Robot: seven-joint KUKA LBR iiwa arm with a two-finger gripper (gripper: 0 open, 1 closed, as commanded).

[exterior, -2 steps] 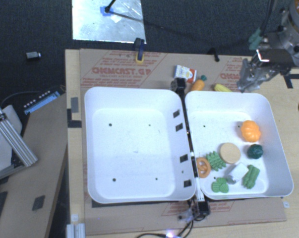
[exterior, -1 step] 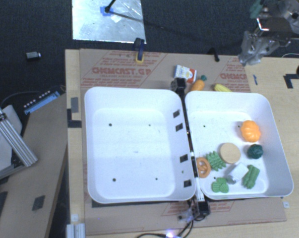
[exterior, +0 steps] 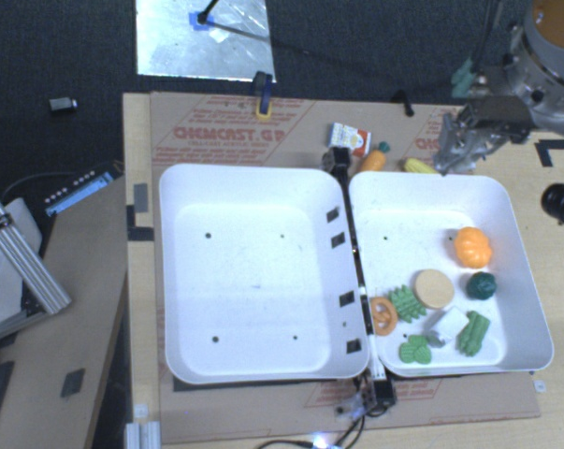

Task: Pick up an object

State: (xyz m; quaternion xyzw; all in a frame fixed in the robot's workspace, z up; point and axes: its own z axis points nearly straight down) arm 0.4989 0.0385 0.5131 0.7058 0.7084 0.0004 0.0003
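The right bin holds several small items along its near and right side. Among them are an orange fruit, a dark green ball, a tan round disc, a pretzel, a white block and green leafy pieces. My gripper hangs above the far rim of the right bin, well apart from all of these. It points down beside a yellow banana that lies on the bench outside the bin.
The left bin lies beside the right one. Behind the bins on the cardboard are a carrot, a small white and red box and a yellow clamp. A metal sheet lies further back.
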